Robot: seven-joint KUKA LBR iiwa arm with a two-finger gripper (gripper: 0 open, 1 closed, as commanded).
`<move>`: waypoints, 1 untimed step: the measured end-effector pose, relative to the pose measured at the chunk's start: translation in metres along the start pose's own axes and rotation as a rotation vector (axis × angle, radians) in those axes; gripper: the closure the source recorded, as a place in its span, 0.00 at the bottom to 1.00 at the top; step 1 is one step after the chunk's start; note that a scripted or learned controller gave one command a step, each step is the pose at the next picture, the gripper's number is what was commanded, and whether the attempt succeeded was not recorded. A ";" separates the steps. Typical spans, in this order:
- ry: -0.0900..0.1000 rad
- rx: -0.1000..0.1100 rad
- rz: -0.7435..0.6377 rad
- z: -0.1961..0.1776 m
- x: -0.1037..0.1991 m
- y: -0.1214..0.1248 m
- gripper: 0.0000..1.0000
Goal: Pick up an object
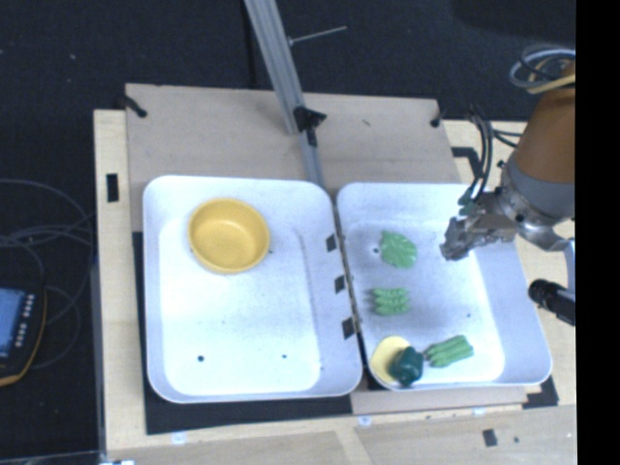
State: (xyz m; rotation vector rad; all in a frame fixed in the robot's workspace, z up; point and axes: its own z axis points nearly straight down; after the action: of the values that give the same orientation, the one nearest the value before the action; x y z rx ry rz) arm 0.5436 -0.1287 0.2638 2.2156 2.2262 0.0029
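The right bin (504, 289) holds three green toy pieces: one (397, 250) near its upper middle, one (389, 301) at its centre left, and one (449, 351) near the front edge. A small yellow cup with a dark teal object (400, 362) lies at the front left corner of that bin. The gripper (457, 242) hangs over the right bin's upper right part, to the right of the upper green piece and apart from it. Nothing shows between its fingers.
A yellow bowl (229, 235) sits in the upper left of the left bin (242, 356). A grey metal pole (278, 56) slants down to the divide between the bins. The arm's orange band (552, 143) and cables stand at the right.
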 end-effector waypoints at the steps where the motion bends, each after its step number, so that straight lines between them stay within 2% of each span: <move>1: 0.000 0.000 0.001 -0.001 0.050 -0.006 1.00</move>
State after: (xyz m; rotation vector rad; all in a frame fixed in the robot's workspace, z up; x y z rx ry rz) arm 0.5373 -0.0786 0.2650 2.2171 2.2252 0.0026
